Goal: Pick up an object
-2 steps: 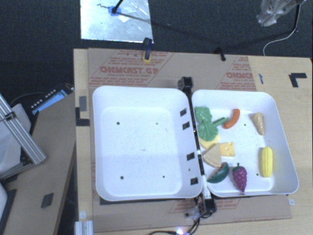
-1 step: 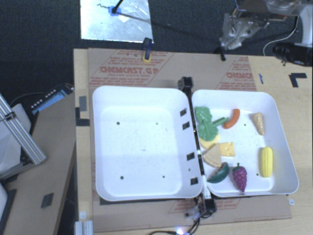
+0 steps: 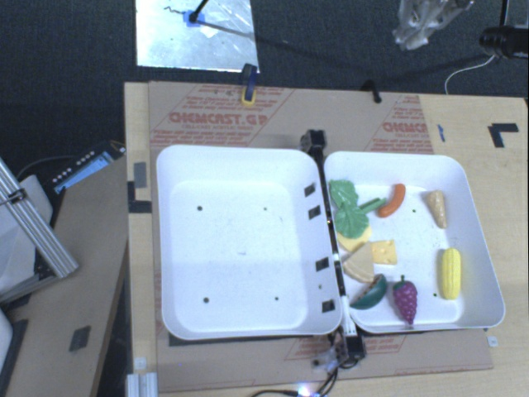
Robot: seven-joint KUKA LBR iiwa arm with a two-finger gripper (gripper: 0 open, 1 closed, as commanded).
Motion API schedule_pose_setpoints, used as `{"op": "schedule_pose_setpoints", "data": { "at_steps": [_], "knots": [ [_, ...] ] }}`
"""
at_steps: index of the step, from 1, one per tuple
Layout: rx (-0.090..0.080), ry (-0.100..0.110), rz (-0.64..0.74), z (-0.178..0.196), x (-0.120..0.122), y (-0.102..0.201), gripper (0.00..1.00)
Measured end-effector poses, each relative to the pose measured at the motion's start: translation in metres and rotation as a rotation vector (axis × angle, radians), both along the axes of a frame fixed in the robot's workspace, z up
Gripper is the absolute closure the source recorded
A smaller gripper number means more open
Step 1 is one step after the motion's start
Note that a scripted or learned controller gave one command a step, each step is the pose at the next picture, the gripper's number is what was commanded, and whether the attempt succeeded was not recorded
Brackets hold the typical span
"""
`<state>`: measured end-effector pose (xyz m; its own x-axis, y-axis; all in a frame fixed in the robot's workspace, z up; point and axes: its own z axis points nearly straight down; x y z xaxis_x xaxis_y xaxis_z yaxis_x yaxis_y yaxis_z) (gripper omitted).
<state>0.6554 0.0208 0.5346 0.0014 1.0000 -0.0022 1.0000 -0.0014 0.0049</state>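
Note:
The right bin (image 3: pixel 473 213) holds several toy foods. A green leafy piece (image 3: pixel 347 205) lies by its left wall, with an orange-red sausage shape (image 3: pixel 392 199) beside it and a beige piece (image 3: pixel 437 208) further right. A yellow corn cob (image 3: pixel 450 273) lies near the right wall. Purple grapes (image 3: pixel 405 298), a dark green item (image 3: pixel 369 294), a tan wedge (image 3: pixel 359 265) and a yellow cheese block (image 3: pixel 382 252) sit toward the front. My gripper (image 3: pixel 416 21) hangs high at the top right, well beyond the bins and away from every object.
The left bin (image 3: pixel 240 238) sits beside the right one, joined along a black hinge strip (image 3: pixel 324 222). Both rest on a cardboard sheet (image 3: pixel 215 114). A shiny foil square (image 3: pixel 194 19) lies behind, and a metal frame (image 3: pixel 33 230) stands at the left.

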Motion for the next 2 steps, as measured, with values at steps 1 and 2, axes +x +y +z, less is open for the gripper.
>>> {"op": "schedule_pose_setpoints", "data": {
  "at_steps": [1, 2],
  "knots": [
    [0.000, 0.008, -0.003, -0.067, 0.013, -0.074, 1.00],
    [0.002, -0.003, 0.007, -0.006, 0.009, -0.050, 1.00]
  ]
}}
